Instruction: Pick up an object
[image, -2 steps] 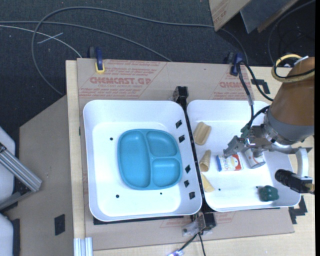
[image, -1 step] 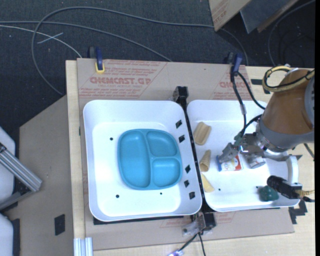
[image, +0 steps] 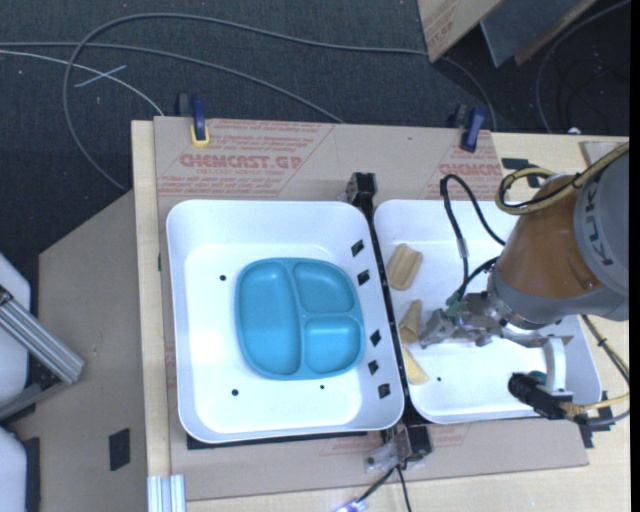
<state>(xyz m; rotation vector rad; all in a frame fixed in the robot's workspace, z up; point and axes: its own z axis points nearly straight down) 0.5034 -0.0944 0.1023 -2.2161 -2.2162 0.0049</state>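
Progress, as judged from the frame: pick not yet made. The gripper (image: 432, 328) is low inside the right bin (image: 480, 405), right of centre in the frame. It sits in among the tan pieces near that bin's left wall. Nothing can be seen between its fingers. The metal tip is small and blurred, so I cannot tell whether the claw is apart or together. What is left, by my reading: close on a piece, then lift it clear of the bin.

Nearest, lower part of the frame:
- A small tan piece (image: 415, 369) lies in the right bin, close to the left wall, just below the gripper.
- Right bin's lower right corner: a dark fitting with cable (image: 540, 393) overlaps the bin's rim; it looks like part of the arm's hardware.

Middle:
- A second tan piece (image: 411, 318) sits just left of the gripper tip, touching or nearly so; cannot tell which. Likely target.
- The left bin (image: 190, 330) holds a blue divided plate (image: 299, 317), three compartments, lying flat at the bin's centre. Compartments hold nothing visible.

Farther, toward the upper frame:
- A larger tan block (image: 403, 266) rests in the upper left of the right bin, apart from the gripper.
- A black cable loops down over the right bin from the arm.
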